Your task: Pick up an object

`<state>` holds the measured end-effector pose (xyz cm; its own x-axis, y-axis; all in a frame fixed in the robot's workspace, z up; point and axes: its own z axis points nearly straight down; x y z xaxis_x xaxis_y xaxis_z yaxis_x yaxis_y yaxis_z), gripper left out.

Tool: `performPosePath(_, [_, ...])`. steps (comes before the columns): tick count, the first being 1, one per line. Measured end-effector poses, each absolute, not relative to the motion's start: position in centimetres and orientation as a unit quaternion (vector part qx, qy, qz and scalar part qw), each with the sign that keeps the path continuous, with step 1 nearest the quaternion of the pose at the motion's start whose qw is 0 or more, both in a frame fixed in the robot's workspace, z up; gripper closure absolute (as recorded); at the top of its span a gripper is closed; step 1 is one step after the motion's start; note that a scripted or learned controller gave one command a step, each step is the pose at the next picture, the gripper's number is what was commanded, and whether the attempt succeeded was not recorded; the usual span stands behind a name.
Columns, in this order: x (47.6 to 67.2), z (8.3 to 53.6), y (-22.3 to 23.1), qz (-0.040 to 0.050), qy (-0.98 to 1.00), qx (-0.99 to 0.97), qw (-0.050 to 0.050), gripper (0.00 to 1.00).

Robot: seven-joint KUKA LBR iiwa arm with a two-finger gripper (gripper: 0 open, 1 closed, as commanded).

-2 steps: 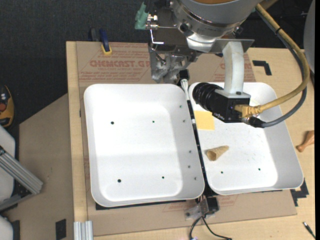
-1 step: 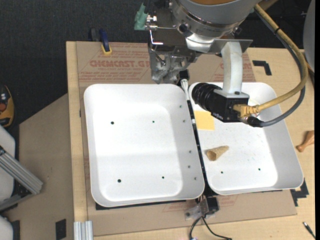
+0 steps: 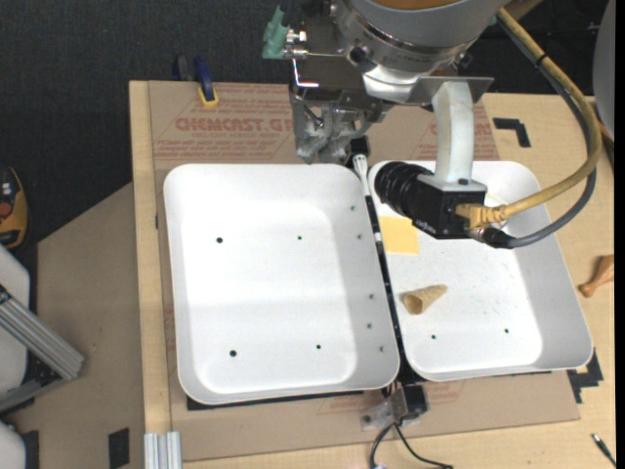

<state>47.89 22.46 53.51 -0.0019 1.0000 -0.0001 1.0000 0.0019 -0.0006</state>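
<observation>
Two shallow white bins sit side by side on a brown bench. The grey arm with its orange band reaches over the top of the bins, its gripper (image 3: 332, 135) hanging above the far rim of the left bin (image 3: 259, 360); I cannot tell how its claw stands. In the right bin (image 3: 527, 345) lie a yellow square pad (image 3: 399, 234) and, nearer, a tan cone-shaped piece (image 3: 424, 299), both apart from the gripper.

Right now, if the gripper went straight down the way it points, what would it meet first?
Probably the back rim of the left bin, or the cardboard sheet just behind it. The gripper hangs over that edge, well away from the yellow square and the cone. Depth is unclear.
</observation>
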Motion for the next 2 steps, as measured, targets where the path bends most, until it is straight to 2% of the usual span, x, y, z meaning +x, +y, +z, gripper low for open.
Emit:
performPosePath(1, [47.9, 53.5, 22.5, 0.0002, -0.708, -0.707, 0.000, 0.00])
performPosePath(2, [47.9, 54.6, 22.5, -0.0015, -0.708, -0.706, 0.000, 1.00])
